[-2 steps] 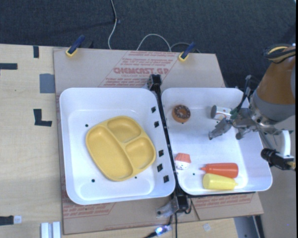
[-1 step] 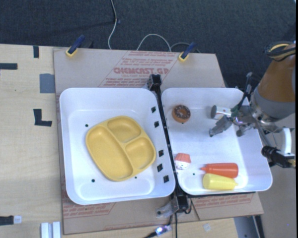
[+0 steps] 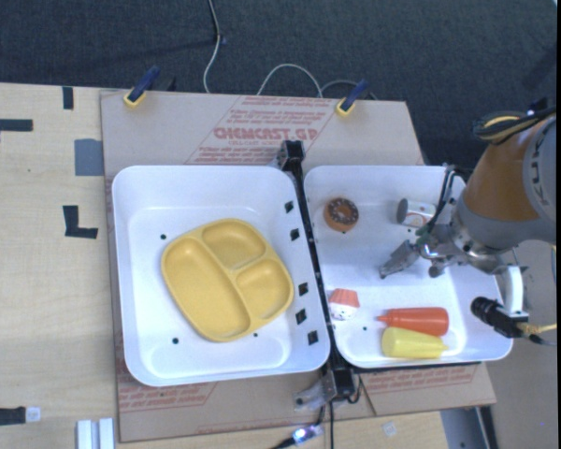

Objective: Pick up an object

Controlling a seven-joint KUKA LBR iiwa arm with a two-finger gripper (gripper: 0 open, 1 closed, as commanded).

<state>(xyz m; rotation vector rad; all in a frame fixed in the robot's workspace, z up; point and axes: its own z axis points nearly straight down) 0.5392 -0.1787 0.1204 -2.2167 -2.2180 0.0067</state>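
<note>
Nearest the camera, along the right bin's (image 3: 467, 355) front wall, a yellow bottle (image 3: 412, 344) lies just beside an orange-red bottle (image 3: 415, 320), with a small red-and-white piece (image 3: 343, 301) to their left by the divider. Above them the grey arm (image 3: 505, 195) reaches in from the right, its orange band turned upward, and its end effector (image 3: 397, 262) points left, low over the bin floor; whether its fingers are apart or together cannot be told. A chocolate doughnut (image 3: 341, 213) lies farther back. The left bin (image 3: 131, 251) holds a yellow divided plate (image 3: 226, 278). On the counter, the cardboard (image 3: 262, 134) reads "CHEMCAST" in red.
</note>
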